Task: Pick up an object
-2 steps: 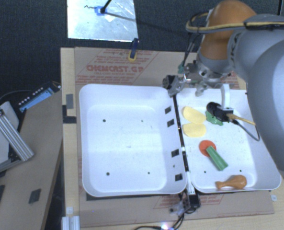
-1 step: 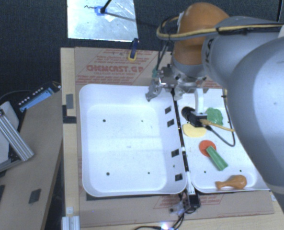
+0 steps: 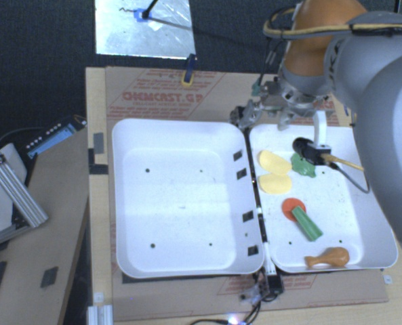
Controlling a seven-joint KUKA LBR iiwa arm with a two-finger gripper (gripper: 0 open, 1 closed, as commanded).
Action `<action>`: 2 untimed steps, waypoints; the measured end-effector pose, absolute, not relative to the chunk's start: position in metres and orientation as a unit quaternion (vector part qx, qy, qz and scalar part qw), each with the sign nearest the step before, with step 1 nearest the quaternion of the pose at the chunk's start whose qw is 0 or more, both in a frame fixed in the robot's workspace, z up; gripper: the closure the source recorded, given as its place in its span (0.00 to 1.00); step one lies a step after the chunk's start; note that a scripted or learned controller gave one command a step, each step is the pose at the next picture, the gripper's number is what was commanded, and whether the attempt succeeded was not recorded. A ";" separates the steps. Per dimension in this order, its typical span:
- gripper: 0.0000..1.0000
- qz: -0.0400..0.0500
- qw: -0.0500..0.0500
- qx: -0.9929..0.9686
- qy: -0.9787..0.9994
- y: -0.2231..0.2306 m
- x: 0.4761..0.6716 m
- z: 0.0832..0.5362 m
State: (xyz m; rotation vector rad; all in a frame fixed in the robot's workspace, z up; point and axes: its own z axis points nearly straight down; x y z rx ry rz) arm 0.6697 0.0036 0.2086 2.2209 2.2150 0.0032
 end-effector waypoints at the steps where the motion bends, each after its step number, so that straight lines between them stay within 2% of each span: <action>1: 0.00 0.001 0.000 0.704 0.710 0.067 0.668 0.184; 2: 0.00 0.000 -0.001 0.704 0.710 0.129 0.668 0.092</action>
